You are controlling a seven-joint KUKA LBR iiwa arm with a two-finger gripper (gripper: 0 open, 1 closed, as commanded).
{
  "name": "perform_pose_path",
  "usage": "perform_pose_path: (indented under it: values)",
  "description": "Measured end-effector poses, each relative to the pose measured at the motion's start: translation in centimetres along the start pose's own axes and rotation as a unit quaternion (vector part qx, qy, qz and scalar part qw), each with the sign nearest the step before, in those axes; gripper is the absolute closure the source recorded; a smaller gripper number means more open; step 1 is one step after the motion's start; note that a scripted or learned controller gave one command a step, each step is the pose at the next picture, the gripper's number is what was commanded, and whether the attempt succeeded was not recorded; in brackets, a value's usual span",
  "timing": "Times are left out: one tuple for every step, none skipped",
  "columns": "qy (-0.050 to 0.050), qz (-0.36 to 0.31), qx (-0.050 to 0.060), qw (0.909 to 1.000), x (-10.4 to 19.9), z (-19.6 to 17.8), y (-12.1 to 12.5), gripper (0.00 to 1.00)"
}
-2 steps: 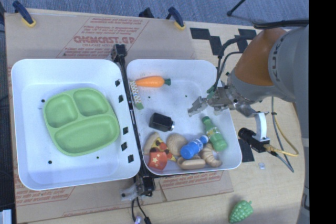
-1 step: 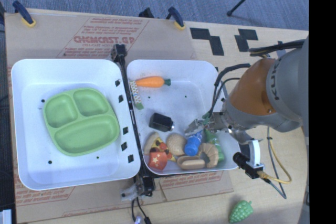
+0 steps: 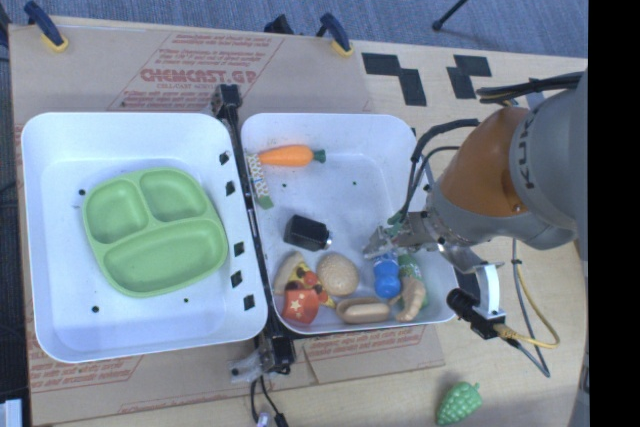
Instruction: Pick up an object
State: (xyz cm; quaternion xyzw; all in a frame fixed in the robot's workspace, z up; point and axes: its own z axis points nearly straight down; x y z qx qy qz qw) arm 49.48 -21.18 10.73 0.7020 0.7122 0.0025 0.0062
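The right bin (image 3: 330,133) holds an orange carrot (image 3: 288,156) near its back wall and a black block (image 3: 307,233) in the middle. Along its front lie a pizza slice (image 3: 292,271), a red toy (image 3: 301,304), a tan egg-shaped piece (image 3: 338,274), a hot dog (image 3: 364,311), a blue toy (image 3: 387,278) and a tan piece (image 3: 411,295). My gripper (image 3: 398,243) hangs low over the front right corner, just above the blue toy. The wrist hides how its fingers stand.
The left bin (image 3: 45,215) carries a green divided plate (image 3: 155,230). A green grape bunch (image 3: 458,402) lies on the bench in front of the right bin. Clamps (image 3: 335,32) sit on the cardboard's far edge. The arm's bulk (image 3: 500,175) covers the right bin's right rim.
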Motion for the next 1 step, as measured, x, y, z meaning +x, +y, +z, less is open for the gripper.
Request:
perform_pose_path:
  values:
    - [0.003, 0.004, 0.006, 1.0, 1.89, -13.32, -0.87, 1.0]
